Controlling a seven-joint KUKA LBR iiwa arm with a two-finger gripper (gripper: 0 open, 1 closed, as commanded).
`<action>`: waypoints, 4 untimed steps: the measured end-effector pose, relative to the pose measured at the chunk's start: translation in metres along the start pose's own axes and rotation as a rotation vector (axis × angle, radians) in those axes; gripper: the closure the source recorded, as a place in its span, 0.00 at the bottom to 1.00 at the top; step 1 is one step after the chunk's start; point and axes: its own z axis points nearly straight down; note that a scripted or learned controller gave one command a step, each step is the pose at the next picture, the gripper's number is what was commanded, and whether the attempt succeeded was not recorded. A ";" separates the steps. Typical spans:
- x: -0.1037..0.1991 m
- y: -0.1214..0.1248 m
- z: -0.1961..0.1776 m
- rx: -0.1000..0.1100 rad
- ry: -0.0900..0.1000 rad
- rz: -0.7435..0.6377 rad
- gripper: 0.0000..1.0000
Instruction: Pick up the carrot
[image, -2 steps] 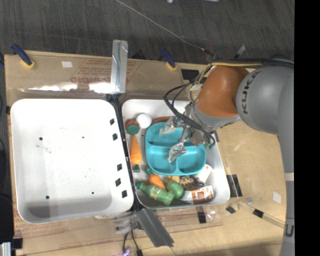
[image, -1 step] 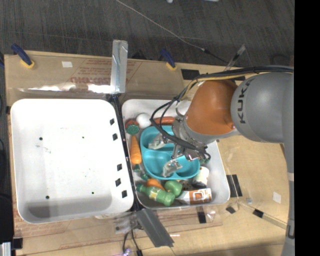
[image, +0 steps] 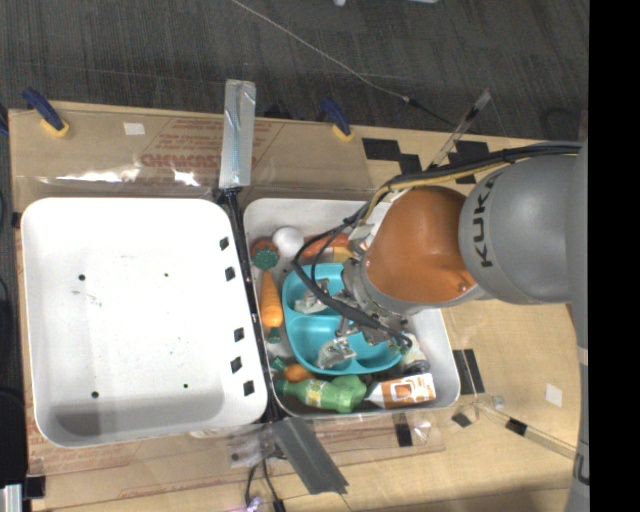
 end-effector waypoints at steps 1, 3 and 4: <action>-0.041 -0.009 0.010 -0.018 0.050 -0.264 0.00; 0.000 0.003 0.001 -0.010 0.004 -0.297 0.00; -0.039 -0.059 0.017 -0.037 0.052 -0.194 0.00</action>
